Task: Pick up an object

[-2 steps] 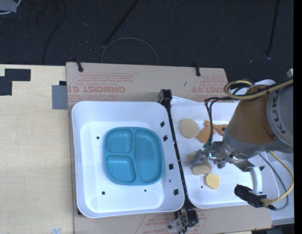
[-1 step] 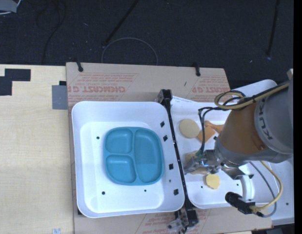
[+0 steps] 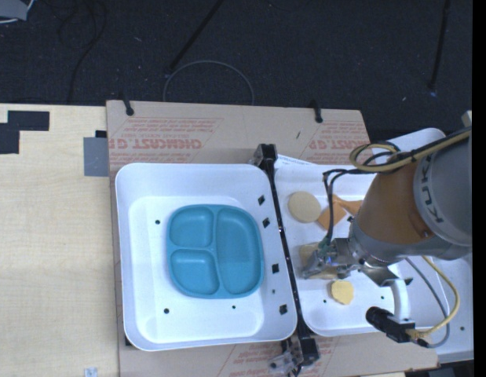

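Note:
My gripper point(image 3: 316, 262) reaches down into the right bin point(image 3: 360, 328), near its left wall. Part of a small olive-coloured object point(image 3: 308, 251) shows right at the gripper's tip; whether it is held is unclear. A tan round piece point(image 3: 305, 206) lies at the back of this bin, and beside it an orange piece point(image 3: 342, 208) is partly covered by the arm. Just to the right of the gripper, toward the bin's front, lies a small yellow piece point(image 3: 342, 292).
The left bin point(image 3: 140, 305) holds a blue divided plate point(image 3: 213, 250). A black divider point(image 3: 279, 242) runs between the bins. The grey and orange arm point(image 3: 407, 210) covers the right bin's right side, with cables point(image 3: 439, 305) trailing at the front right.

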`<state>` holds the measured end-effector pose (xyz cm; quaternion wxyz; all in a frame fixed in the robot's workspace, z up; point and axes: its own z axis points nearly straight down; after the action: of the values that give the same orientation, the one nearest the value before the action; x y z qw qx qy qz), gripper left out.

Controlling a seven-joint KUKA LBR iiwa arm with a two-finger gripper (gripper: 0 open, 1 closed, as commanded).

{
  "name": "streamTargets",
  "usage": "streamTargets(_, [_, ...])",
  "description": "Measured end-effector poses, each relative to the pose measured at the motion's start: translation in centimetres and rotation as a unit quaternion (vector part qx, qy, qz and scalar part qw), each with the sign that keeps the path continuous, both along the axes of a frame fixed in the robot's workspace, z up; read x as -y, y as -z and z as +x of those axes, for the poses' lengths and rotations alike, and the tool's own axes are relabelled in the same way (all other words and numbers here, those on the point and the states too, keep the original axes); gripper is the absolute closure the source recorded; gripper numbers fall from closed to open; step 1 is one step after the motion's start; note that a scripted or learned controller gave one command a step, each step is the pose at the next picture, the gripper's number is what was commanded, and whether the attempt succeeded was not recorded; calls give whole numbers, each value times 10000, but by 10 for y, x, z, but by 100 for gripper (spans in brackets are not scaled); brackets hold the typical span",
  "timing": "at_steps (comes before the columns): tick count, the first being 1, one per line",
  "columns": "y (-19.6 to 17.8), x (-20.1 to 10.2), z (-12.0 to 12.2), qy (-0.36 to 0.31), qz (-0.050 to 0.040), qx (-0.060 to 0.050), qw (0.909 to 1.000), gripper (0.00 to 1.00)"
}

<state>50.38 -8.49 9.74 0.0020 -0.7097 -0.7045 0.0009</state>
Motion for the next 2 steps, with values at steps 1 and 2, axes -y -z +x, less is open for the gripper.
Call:
streamTargets(1, [-42, 2, 0, -18, -6, 21, 10000, 100])
streamTargets(2, [-99, -4, 8, -41, -8, 35, 10000, 100])
